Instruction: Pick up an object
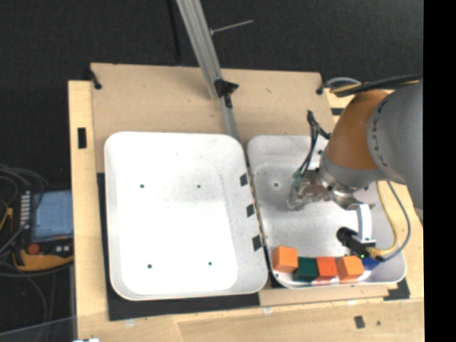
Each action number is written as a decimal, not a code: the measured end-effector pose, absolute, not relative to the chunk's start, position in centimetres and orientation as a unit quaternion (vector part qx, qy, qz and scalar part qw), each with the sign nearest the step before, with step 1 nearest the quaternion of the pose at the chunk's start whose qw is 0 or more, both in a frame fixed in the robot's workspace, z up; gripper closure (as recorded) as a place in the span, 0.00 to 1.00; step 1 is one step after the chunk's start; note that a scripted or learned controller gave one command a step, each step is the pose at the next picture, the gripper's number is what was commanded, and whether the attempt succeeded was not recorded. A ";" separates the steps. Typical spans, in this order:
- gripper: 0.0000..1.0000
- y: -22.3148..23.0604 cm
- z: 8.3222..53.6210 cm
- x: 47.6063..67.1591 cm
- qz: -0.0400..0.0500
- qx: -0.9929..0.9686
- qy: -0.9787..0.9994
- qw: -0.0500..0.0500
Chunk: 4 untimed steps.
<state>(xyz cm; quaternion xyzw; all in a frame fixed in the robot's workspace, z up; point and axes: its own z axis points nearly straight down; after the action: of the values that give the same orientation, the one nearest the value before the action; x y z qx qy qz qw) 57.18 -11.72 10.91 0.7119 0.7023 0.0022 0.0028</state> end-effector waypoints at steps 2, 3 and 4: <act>1.00 -13.4 20.7 56.7 0.002 0.711 0.703 0.003; 1.00 -13.5 21.6 56.8 0.001 0.709 0.705 0.001; 1.00 -7.5 22.1 57.1 0.001 0.704 0.710 0.000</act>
<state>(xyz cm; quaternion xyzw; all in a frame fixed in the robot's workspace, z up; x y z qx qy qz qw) 57.07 -7.52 22.12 0.7040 0.7102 0.0012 -0.0003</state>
